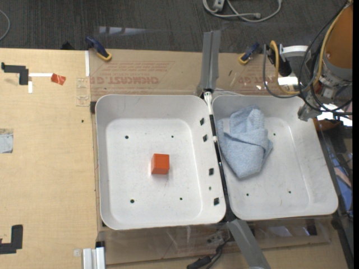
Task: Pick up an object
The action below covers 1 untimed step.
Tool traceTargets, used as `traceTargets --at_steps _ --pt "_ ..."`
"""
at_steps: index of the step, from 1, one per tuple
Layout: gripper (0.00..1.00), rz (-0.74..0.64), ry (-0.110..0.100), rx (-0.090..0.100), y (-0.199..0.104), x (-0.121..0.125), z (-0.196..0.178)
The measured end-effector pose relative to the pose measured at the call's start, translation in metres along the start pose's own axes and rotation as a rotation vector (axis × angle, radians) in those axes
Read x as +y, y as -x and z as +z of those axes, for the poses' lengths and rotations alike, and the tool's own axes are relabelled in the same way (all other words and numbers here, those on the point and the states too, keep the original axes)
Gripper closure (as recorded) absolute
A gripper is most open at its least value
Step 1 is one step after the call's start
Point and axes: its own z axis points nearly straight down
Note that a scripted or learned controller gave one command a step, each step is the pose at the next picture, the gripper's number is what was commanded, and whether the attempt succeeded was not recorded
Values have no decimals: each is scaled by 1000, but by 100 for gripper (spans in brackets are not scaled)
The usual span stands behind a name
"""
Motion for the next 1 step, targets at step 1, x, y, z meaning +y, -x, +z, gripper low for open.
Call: traceTargets --at_steps 1 --pt "100 -104 0 -1 -6 8 62"
